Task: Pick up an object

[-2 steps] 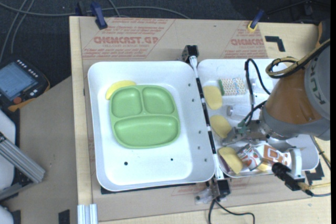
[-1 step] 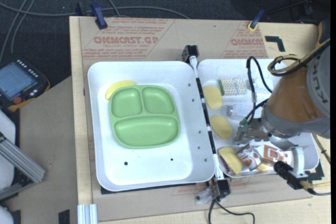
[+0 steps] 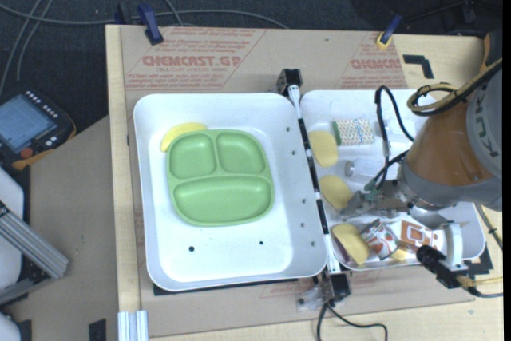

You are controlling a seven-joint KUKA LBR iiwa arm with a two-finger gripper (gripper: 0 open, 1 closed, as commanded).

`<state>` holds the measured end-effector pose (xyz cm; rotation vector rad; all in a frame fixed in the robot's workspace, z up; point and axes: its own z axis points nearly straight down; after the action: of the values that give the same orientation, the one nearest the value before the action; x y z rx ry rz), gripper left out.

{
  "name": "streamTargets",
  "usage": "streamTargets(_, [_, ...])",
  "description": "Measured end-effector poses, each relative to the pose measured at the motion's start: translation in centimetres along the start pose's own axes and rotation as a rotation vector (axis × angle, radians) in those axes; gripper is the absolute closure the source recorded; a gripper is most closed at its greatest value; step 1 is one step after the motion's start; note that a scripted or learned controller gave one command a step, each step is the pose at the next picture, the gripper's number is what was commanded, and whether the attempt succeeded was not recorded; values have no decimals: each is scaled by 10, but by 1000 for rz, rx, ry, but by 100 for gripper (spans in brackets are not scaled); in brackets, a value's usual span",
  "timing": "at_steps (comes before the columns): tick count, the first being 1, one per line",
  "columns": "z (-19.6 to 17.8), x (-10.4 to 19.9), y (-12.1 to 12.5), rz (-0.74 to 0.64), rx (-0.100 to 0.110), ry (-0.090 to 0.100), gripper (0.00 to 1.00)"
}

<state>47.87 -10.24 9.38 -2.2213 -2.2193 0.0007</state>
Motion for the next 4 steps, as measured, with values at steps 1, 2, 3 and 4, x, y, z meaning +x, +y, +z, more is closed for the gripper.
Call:
streamTargets(1, [10,-18,0,0,0,-1,0])
streamTargets(2, [0,-18,0,1,-2,-1,100])
streamTargets(3, [0,-18,0,1,-1,-1,0])
streamTargets(4, [10,2,0,-2,1,1,0])
